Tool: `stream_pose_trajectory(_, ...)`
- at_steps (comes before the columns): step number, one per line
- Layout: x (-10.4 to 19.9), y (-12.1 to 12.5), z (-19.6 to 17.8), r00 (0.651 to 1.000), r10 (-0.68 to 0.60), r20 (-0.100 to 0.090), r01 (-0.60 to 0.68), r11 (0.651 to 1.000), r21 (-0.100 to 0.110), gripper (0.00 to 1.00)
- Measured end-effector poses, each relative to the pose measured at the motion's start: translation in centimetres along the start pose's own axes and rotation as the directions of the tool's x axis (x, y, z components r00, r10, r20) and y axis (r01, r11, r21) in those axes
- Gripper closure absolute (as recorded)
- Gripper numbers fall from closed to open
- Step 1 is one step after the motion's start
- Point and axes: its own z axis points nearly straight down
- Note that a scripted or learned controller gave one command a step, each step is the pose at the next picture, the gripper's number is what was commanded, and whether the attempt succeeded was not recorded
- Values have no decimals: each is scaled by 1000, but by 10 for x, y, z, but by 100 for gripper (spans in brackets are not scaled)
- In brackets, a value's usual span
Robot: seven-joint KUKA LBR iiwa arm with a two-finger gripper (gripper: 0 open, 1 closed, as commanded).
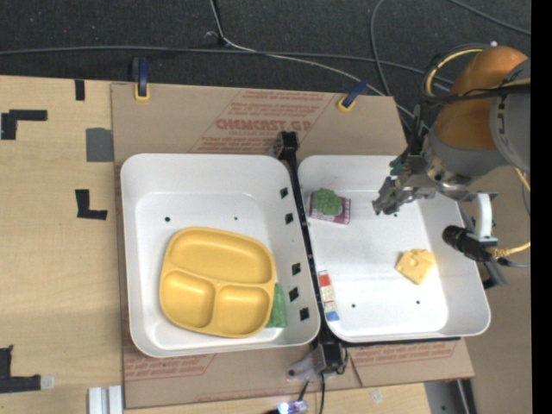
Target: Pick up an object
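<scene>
The right bin [431, 326] holds a green, bumpy toy on a small purple card [328, 204] at its far left, a yellow cheese-like wedge [416, 266] toward its right side, and a small red, white and blue packet [327, 295] against its left wall. My gripper [390, 199] hangs over the far part of the right bin, to the right of the green toy and above the wedge. Nothing shows between its dark fingers.
The left bin [138, 231] contains a yellow three-compartment tray [218, 281] with a green item [278, 307] tucked at its right edge. A black divider clip strip [297, 231] runs between the bins. Cables cross the dark floor behind the bench.
</scene>
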Motion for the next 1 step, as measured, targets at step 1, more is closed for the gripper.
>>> stream_pose_trajectory(1, 0, 1, -53, 1000, 1, 0, -1, 1000, 0, 100)
